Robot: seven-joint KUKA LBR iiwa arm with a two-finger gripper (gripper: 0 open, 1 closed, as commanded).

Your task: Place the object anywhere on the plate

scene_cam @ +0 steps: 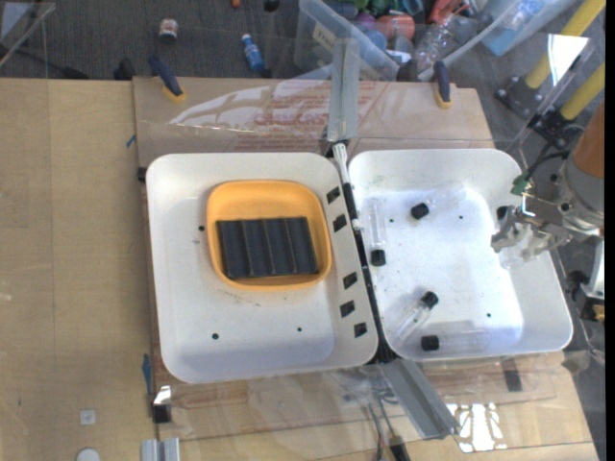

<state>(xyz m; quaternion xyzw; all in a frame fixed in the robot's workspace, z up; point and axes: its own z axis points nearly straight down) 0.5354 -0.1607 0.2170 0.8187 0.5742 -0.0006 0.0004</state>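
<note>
An orange plate (269, 200) lies in the left bin (183, 334), and a dark ribbed rectangular block (267, 248) rests on it. The right bin (538, 325) holds several clear vials with black caps: one at the divider (375, 238), one lying aslant near the front (415, 312), one along the front wall (461, 339), and a small black cap (420, 211) at the back. My gripper (519, 236) hangs over the right bin's right rim, away from all the vials and far from the plate. Nothing recognisable shows at its tip.
A metal divider bar (341, 113) runs between the bins, with black clips (348, 281) along the left bin's right wall. A clear tub of toys (413, 8) stands behind the bench. Clamps (169, 84) sit at the back edge.
</note>
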